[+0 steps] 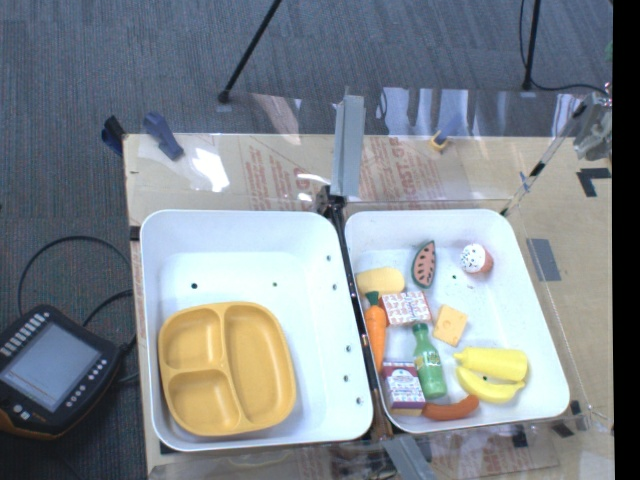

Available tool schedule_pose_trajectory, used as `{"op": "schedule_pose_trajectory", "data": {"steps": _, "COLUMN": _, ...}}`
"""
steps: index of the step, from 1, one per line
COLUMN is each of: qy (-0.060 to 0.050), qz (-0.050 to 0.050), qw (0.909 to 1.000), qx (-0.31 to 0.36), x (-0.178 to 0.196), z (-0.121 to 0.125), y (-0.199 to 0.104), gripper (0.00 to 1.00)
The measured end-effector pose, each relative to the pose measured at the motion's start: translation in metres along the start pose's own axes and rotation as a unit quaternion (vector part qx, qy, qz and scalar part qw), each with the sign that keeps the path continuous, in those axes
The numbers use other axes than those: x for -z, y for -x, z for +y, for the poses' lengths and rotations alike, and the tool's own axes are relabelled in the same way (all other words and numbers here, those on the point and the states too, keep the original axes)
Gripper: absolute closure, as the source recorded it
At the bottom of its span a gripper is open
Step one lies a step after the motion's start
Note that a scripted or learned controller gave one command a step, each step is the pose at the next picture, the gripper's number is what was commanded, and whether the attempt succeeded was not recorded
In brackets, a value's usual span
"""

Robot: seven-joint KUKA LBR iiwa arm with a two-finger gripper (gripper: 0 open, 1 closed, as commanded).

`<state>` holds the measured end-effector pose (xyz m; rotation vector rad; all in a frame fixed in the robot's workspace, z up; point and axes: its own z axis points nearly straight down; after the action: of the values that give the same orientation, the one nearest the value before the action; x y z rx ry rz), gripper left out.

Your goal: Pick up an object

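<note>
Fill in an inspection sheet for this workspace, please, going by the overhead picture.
Surface: bench carries two white bins side by side, left bin and right bin.
Job's things: right bin holds a watermelon slice, ball, cheese, bananas, green bottle, carrot, sausage, yellow piece and two small boxes.
Clutter: yellow divided tray in the left bin.
Grippers: a piece of arm hardware at the upper right edge; fingers cannot be made out.
Cables: black cable loops on the floor by the pendant.
Surroundings: grey carpet, tripod legs beyond the bench.
</note>
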<state>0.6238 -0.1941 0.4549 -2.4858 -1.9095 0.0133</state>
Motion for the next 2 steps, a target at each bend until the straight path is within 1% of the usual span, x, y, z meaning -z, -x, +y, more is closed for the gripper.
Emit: {"op": "schedule_pose_trajectory", "data": {"steps": 2, "qy": -0.003, "qz": -0.001, "qw": 1.0, "qx": 0.008, "x": 0.0168, "z": 0.0015, "y": -0.0046, "gripper": 1.0}}
